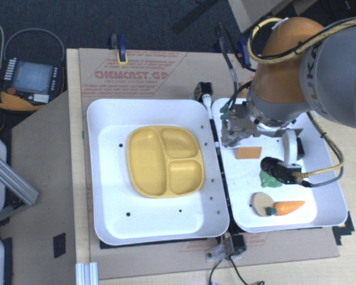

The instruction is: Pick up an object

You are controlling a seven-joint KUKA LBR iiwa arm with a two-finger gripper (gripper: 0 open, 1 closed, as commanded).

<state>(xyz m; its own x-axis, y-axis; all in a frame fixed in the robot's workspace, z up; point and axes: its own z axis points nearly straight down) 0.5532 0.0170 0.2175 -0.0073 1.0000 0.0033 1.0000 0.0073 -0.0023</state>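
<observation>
The right bin (pixel 329 209) holds several small objects. A flat orange-brown block (pixel 248 153) lies near its middle. At the front lie an orange carrot (pixel 289 207) and, touching its left end, a round beige piece (pixel 261 203). A green item (pixel 270 181) sits partly under a black part with a cable. My gripper (pixel 233 133) hangs low over the bin's back left, just left of and behind the orange-brown block, with the grey and orange wrist (pixel 279 70) above it. The wrist hides the back of the bin.
The left bin (pixel 107 206) carries a yellow divided plate (pixel 165 160) at its centre. A raised rim between the two bins (pixel 218 159) runs close to the gripper's left side. A yellow cable (pixel 323 174) loops over the right bin's right part.
</observation>
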